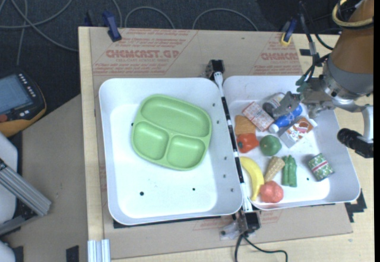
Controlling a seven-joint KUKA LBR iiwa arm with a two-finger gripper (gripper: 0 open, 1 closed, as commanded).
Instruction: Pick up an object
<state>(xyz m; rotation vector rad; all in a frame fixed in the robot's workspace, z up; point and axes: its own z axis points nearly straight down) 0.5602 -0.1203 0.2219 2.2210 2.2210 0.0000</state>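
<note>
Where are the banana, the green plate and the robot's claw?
banana (253, 173): camera view, middle of its yellow curve.
green plate (172, 131): camera view, ridge between its compartments.
gripper (289, 102): camera view, between its fingertips.

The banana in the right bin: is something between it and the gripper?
Yes. The gripper is at the far side of the right bin; the banana lies near the divider, with the green ball and red pepper between.
</note>
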